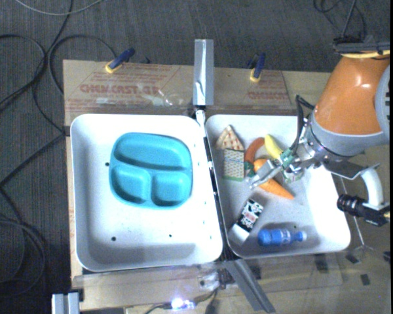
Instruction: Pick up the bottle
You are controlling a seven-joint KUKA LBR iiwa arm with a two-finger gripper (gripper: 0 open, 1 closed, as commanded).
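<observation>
Claw [273,171] low in right bin [327,241], over the carrot [277,188], finger spread impossible to judge | blue bottle [281,237] lying flat at bin's near edge, apart from claw | black-and-white carton [249,218] just left of bottle | blue divided tray [152,169] in left bin [92,241]

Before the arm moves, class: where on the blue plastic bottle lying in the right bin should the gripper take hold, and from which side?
Grip the blue plastic bottle across the middle of its body, coming straight down from above. It lies flat on its side, long axis roughly parallel to the right white bin's near wall, with bare floor on both long sides.
</observation>
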